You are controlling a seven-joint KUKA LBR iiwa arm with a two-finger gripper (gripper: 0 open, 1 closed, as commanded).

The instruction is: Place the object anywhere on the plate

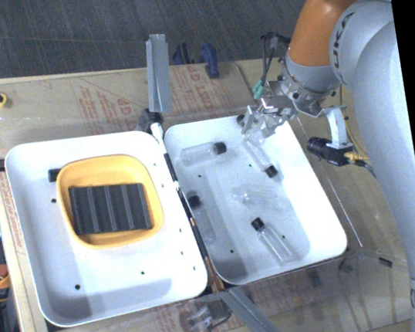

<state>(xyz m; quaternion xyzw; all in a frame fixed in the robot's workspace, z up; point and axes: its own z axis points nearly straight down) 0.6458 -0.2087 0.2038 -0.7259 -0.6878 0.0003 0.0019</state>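
Pincer over the right bin's upper edge, vials scattered below.
The pincer [262, 117] hung upper right of centre; its opening could not be told. Clear black-capped vials [270, 239] lay in the right bin [319, 206]; the yellow plate [109, 199] sat in the left bin [41, 250].

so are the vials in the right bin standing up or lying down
Lying down. The clear vials rest on their sides on the right bin's floor, black caps pointing sideways, at differing angles. None stands upright.
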